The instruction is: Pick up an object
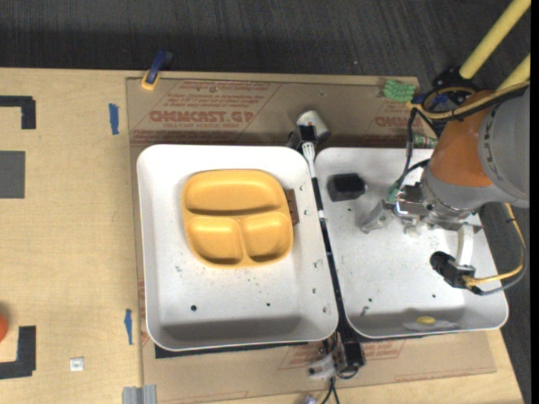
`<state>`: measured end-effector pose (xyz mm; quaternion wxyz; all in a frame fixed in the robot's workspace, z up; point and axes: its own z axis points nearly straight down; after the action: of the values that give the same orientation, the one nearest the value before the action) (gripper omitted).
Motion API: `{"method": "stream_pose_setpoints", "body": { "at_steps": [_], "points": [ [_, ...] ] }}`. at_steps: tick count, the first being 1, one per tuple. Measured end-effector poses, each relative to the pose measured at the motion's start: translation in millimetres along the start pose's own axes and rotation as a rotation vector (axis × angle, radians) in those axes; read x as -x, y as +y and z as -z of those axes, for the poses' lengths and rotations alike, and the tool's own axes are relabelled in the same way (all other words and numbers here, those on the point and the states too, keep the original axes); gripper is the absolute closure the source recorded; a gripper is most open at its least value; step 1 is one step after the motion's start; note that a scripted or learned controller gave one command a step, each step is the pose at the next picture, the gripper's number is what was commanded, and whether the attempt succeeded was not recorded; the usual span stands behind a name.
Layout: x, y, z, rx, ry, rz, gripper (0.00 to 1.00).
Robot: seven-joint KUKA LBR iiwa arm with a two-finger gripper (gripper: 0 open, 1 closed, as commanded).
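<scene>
tan bench (59,251) under two white bins (160,225), yellow tray (238,217) in left bin, claw (375,217) state unclear

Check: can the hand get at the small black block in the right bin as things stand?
Probably yes. The black block lies bare near the upper left corner of the right bin, nothing on it. The hand hangs just beside it, over the same bin; the rim nearby may crowd it.

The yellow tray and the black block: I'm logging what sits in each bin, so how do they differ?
The yellow tray is large and takes up much of the left bin; the black block is small, in the right bin near its upper left corner. The tray is moulded into three compartments; the block looks plain. Both lie apart from the arm.
</scene>
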<state>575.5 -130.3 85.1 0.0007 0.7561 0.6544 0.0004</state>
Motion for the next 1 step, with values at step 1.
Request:
{"method": "stream_pose_setpoints", "body": {
  "at_steps": [1],
  "points": [
    [8.7,42.3,-0.2,0.001,0.0,0.123,0.0]
  ]
}}
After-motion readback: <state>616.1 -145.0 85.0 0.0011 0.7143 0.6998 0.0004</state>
